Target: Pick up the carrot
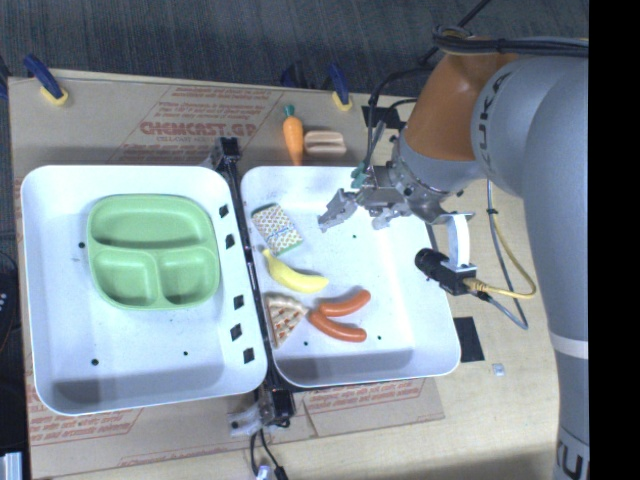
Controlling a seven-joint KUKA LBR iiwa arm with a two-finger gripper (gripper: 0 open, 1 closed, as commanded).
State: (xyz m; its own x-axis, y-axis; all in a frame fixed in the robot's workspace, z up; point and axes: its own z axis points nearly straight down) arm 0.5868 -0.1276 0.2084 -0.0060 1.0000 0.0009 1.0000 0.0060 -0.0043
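arm point(530, 118): grey, orange band | hand point(362, 206): silver metal | cables: black; yellow

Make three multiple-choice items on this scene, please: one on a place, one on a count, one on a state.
1. Where is the carrot?
A. in the left bin
B. on the bench behind the right bin
C. on the green tray

2. How many sausages lie in the right bin?
A. one
B. two
C. four

3. What does the gripper hold?
A. nothing
B. the banana
C. the carrot

Answers: 1 B, it lies outside the rim beside a small bun. 2 B, two lie near the front. 3 A, nothing sits between its fingers.
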